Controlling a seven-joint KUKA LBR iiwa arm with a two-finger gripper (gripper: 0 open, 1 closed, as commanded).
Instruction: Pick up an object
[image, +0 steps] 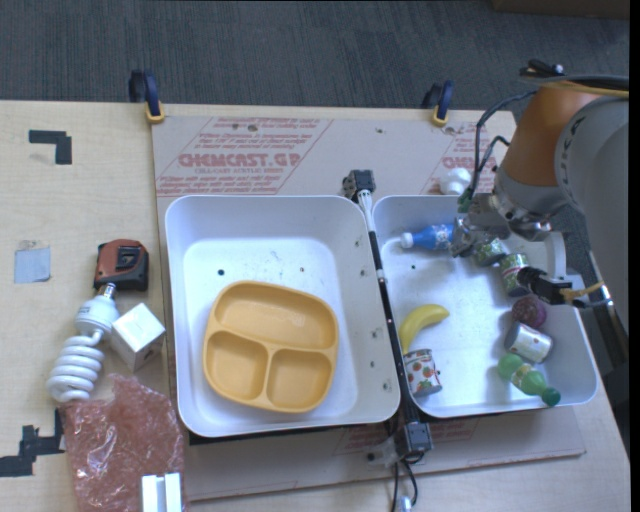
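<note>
I cannot tell how the claw (478, 240) is set as it hangs over the right bin's (460, 400) far end. The blue bottle (430, 238) lies just beside it, a can (513, 270) nearby, so it might nudge one aside and miss.

Arm (585, 150) cut by right edge; red mesh bag (120, 450) cut at bottom.

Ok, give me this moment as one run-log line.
gripper: over right bin far corner | nearest: blue bottle | grasp: unconfirmed | yellow tray: left bin
</note>
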